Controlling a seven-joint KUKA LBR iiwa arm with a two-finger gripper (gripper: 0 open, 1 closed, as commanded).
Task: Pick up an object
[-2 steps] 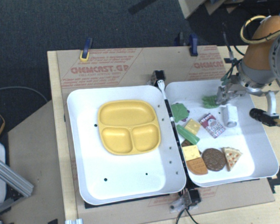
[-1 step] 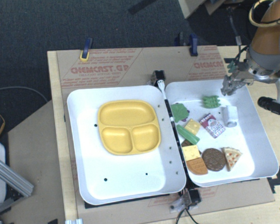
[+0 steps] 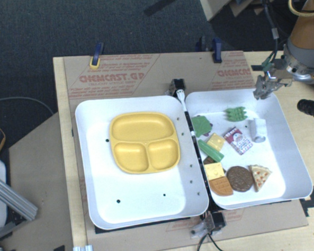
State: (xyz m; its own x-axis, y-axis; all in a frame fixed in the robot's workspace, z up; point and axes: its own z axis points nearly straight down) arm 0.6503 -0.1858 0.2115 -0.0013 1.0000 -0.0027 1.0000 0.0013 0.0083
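Sitting side by side—two bins (image 3: 95, 152), one yellow tray (image 3: 145, 141).

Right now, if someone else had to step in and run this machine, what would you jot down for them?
Gripper: above the far right corner of the right bin, nothing visibly held; whether it is open or shut is unclear.
Things: toy food lies in the right bin, including a green piece, a red packet, a brown round patty and a pizza slice. A yellow divided tray sits in the left bin.
Done: nothing picked up yet.
Left: lower onto one item, grasp it, lift.
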